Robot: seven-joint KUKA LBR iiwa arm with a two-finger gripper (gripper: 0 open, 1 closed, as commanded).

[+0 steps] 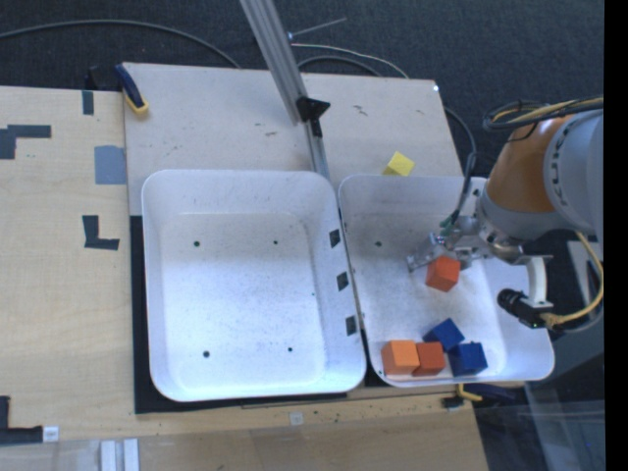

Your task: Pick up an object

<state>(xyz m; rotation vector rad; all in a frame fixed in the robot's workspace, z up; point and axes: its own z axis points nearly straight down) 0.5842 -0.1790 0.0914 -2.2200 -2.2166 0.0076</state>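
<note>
Gripper point(444, 255): over the right bin point(392, 204), fingers closed on an orange-red cube point(443, 274), cube just below the fingertips.
Bin's near corner: orange block point(399, 357), red-orange block point(430, 358), two blue blocks point(456, 346), clustered.
Bench: yellow block point(398, 164) behind the bin.

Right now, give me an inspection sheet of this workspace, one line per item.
Surface: wooden bench bearing a left bin and a right bin, side by side.
Job's things: orange-red cube at the gripper; two orange cubes and two blue cubes clustered at the right bin's near edge.
Clutter: yellow block on the bench behind the right bin.
Gripper: gripper over the right bin, just above the orange-red cube; grip unclear.
Cables: black cables on the floor; yellow ones on the arm.
Surroundings: dark carpet, metal rail.
</note>
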